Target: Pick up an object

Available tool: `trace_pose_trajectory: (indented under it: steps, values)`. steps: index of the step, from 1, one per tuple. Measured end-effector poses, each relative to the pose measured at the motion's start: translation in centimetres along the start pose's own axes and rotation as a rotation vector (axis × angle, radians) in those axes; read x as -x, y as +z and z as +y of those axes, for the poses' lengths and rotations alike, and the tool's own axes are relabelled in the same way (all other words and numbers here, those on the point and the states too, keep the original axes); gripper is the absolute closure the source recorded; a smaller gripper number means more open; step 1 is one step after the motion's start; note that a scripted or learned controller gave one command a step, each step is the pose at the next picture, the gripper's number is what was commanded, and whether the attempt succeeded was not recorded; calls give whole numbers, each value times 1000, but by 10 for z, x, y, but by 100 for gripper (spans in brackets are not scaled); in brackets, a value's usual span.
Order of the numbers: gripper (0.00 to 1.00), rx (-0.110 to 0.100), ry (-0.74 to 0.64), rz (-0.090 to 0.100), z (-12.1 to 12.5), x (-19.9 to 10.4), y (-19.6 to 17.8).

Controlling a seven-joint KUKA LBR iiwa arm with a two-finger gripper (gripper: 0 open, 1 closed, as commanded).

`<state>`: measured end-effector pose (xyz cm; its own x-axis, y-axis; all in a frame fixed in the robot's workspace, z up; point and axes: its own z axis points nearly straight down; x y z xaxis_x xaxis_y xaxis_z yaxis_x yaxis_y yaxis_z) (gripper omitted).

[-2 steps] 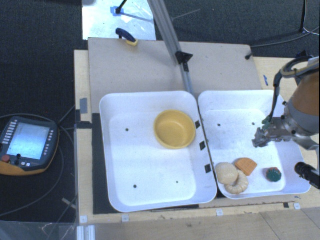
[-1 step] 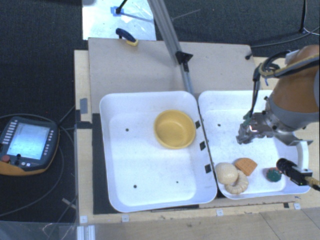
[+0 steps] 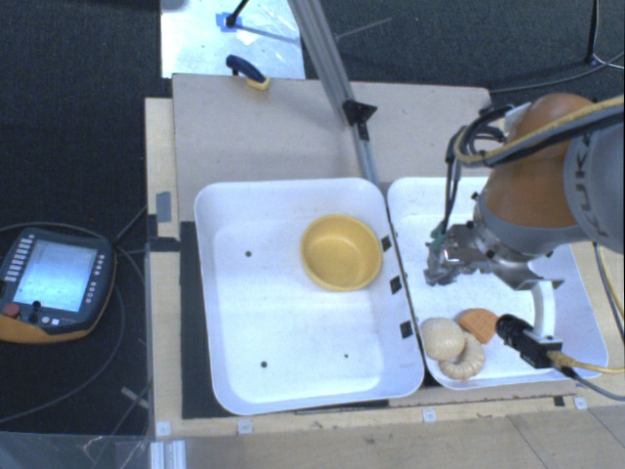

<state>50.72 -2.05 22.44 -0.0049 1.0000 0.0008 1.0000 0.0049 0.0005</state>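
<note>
A yellow bowl (image 3: 341,252) sits in the left bin (image 3: 244,291), near its upper right corner. In the right bin (image 3: 420,203), at the front, lie a pale round bun-like piece (image 3: 442,338), a curled beige piece (image 3: 469,360) and an orange-brown piece (image 3: 478,322), all close together. My gripper (image 3: 441,264) hangs over the right bin's left side, above and behind those three pieces. Nothing shows between its tips.
A metal pole (image 3: 327,57) slants across the bench behind the bins. A blue-and-yellow clamp (image 3: 246,70) sits at the bench's back edge. A teach pendant (image 3: 54,281) lies on the floor to the left.
</note>
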Motion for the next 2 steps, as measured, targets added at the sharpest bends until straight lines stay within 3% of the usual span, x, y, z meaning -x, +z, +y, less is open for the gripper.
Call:
trace_pose_trajectory:
  steps: [2]
  values:
    - [100,-1,0,0,-4,-103,14]
